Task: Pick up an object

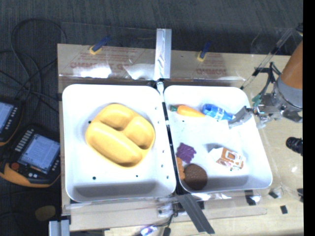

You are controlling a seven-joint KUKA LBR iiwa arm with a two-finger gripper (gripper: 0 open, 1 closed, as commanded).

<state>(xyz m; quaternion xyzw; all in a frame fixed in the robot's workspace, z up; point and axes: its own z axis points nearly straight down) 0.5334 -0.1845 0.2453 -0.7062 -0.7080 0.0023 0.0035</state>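
Objects for picking all lay loose in the bins; none was lifted. Nearest the camera, in the right bin (252, 178), a brown round piece (195, 175) sat against the front left corner, touching an orange scrap (180, 171) at the divider. Just behind it lay a purple cluster, grape-like (185, 152). To their right, a small white carton with orange print (228, 158) lay tilted on the bin floor, well apart from the brown piece.

Left bin (74, 181): one large yellow lump, bread-like, three lobes (120, 134), filled most of the floor and rested flat.

Farther back in the right bin, along the rear wall, a carrot (189, 111) lay sideways, its tip close to a blue bottle (216, 112), also on its side. The two were nearly touching.

The gripper (239, 117) hung at the right bin's rear right corner, a grey finger slanting down toward the bottle's right end, near it but apart. Nothing sat between the fingers that I could see. Whether the jaws were parted or closed could not be told; the wrist hardware hid the second finger.

Behind the bins, clear plastic sheeting (147, 63) with two clips lay over the bench.

Judgement: the task looked barely begun. The approach seemed partly done, and the bottle appeared the likeliest target, being closest. Descent, closing on something, and lifting were all left.
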